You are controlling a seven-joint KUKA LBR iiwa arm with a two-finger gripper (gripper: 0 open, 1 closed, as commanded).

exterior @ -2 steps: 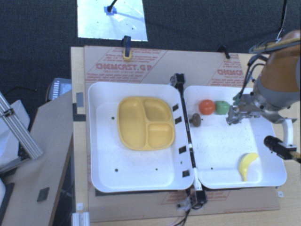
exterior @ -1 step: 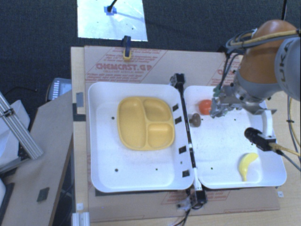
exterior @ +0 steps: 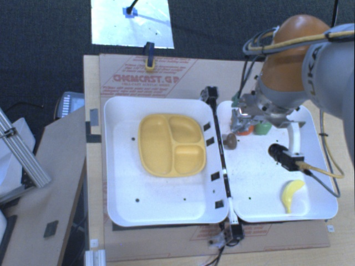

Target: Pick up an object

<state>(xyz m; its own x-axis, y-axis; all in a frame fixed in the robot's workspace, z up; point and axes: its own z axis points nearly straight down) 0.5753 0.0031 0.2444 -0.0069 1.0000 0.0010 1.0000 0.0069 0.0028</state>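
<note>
We see the two-finger gripper (exterior: pixel 242 122) low in the right white bin (exterior: pixel 316 206), near its upper left corner; whether its jaws are apart or together we cannot tell. Just beside it lies a small green block with an orange part (exterior: pixel 260 128); a small brown rounded object (exterior: pixel 229 142) sits close below. Further out: a yellow banana-shaped toy (exterior: pixel 292 193). The left white bin (exterior: pixel 119 204) holds a yellow divided plastic tray (exterior: pixel 171 145). Risk, as we judge it: crowded pieces near the wall could be nudged aside, leaving nothing gripped.
</note>
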